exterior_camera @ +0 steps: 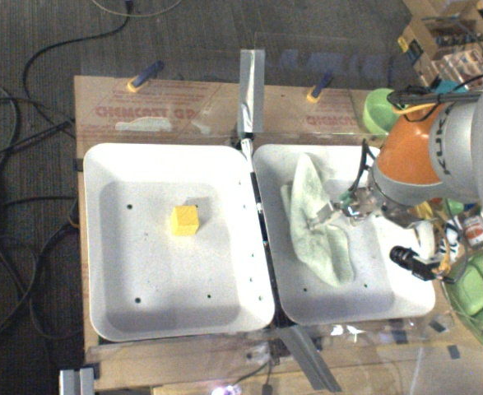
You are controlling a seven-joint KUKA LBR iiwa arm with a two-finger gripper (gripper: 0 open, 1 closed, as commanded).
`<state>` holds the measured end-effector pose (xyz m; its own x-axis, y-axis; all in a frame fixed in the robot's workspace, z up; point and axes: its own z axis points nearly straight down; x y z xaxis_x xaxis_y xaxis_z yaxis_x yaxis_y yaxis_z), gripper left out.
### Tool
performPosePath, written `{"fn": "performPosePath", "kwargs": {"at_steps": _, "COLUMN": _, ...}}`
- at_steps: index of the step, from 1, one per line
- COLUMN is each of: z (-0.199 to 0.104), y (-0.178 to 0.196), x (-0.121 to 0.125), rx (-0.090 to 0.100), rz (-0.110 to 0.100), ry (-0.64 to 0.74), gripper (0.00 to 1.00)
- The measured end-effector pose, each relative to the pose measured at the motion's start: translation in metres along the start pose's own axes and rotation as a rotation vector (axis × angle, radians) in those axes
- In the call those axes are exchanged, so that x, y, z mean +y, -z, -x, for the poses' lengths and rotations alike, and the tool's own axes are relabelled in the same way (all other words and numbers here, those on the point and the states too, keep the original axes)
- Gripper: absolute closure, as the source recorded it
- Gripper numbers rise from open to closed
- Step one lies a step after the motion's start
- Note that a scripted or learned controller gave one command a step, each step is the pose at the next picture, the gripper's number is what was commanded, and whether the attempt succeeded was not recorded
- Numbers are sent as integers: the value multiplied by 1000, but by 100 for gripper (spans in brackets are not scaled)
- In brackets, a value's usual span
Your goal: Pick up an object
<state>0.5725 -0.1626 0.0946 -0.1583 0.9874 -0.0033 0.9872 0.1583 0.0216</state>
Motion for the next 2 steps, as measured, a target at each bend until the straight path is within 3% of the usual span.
{"fn": "performPosePath", "kwargs": {"at_steps": 1, "z": -24, "y": 2, "x": -53, "rx": -6, "rz": 3, "ry": 36, "gripper": 0}}
{"fn": "performPosePath", "kwargs": {"at_steps": 2, "z": -38, "y": 3, "x": -74, "rx": -11, "rz": 9, "ry": 77, "gripper": 0}}
